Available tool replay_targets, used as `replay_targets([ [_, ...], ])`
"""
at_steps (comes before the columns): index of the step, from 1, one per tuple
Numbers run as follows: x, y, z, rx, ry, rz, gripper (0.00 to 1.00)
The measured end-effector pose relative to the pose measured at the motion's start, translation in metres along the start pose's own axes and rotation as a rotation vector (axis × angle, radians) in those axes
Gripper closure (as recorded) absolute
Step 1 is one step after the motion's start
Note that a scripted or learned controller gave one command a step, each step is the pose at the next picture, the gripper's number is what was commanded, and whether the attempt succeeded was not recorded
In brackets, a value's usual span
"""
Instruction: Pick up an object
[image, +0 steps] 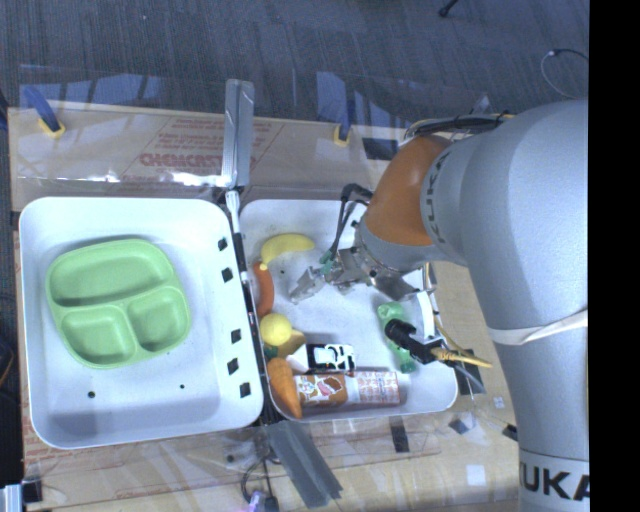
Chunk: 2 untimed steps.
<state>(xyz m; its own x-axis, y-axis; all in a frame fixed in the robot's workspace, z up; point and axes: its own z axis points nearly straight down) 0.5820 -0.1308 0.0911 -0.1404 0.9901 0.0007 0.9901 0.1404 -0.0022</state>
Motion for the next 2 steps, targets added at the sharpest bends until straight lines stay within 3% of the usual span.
replay_targets([
  [1, 0.0167, 0.0588, -0.0007, -0.001, 0.000, 0.001, 0.00],
  [2, 0.0186, 0.0597, -0.0104, 0.001, 0.000, -0.008, 1.00],
])
